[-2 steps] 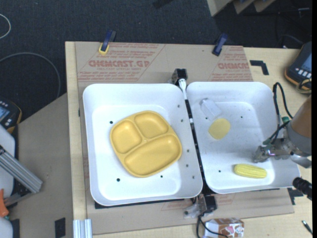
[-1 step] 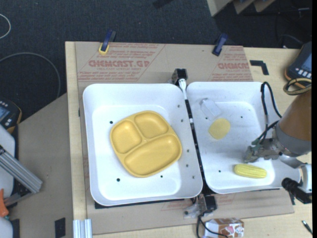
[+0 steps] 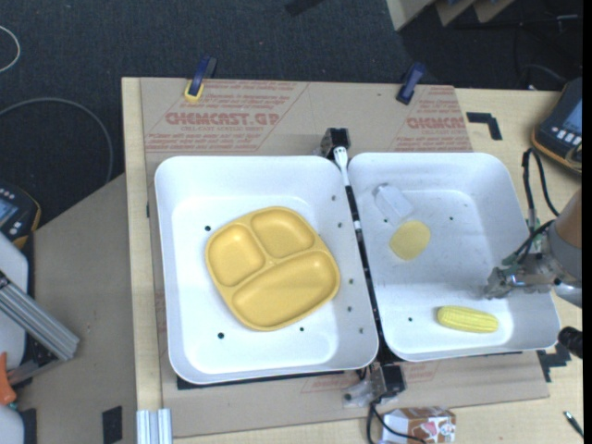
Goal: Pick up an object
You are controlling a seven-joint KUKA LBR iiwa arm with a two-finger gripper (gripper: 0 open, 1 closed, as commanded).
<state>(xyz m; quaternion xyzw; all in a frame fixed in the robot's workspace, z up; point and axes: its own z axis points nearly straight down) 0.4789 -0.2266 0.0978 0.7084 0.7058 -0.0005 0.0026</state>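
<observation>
Gripper sits half cut off over the right bin; grip unclear to me. Board reads "CHEMCAST GP".

Two white bins side by side on bench. Left bin: yellow divided plate, centre. Right bin: yellow disc upper left, clear piece just above it, corn cob lower right. Gripper at right wall, above corn, apart from it.
</observation>
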